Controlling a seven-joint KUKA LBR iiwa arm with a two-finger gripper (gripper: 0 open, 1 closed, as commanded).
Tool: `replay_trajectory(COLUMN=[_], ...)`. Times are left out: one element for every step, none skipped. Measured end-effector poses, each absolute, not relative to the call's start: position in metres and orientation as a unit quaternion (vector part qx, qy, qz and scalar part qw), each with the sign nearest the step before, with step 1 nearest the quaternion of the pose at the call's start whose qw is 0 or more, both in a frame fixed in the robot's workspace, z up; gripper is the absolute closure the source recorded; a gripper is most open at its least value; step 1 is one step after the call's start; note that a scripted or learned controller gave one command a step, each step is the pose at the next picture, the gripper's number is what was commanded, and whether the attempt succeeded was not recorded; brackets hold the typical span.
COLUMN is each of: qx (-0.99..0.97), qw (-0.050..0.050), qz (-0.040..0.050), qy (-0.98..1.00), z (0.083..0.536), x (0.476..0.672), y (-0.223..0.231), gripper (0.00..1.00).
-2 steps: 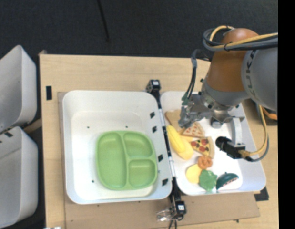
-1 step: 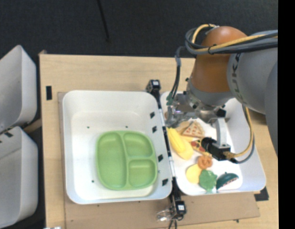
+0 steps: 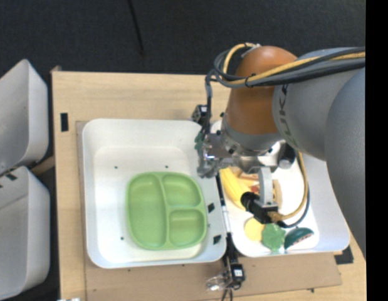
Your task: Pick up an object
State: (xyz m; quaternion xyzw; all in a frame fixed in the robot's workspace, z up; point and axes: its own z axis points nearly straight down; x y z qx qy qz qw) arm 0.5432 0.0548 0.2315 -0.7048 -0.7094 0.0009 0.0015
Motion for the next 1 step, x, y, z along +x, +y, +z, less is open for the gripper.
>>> replay_trajectory(qx=[-0.705], qw=[0.001], qz=[0.0003], qy=[-0.709], z=[0.2308], x=[0.5435], y=[0.0913], gripper=[1.00])
